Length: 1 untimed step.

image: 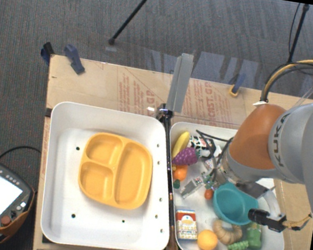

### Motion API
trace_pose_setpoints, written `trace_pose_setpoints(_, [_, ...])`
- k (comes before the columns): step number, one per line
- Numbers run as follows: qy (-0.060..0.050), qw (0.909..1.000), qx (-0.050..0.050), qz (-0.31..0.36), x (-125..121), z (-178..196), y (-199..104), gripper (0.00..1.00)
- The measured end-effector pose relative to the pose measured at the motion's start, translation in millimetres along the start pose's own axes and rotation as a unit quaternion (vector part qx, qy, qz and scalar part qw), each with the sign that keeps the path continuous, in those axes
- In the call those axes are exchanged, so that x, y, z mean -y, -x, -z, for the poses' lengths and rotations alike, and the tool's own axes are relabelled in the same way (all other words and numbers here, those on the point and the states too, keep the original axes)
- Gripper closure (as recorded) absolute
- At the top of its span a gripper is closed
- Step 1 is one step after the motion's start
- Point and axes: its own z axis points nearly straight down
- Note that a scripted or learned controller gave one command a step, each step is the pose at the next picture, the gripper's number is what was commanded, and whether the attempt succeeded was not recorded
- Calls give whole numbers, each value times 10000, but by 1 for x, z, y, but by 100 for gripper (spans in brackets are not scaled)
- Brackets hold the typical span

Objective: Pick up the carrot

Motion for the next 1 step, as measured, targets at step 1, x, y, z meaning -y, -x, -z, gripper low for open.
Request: trace_pose_setpoints(1, [-7, 10000, 0, 27, -1, 10, 0, 100])
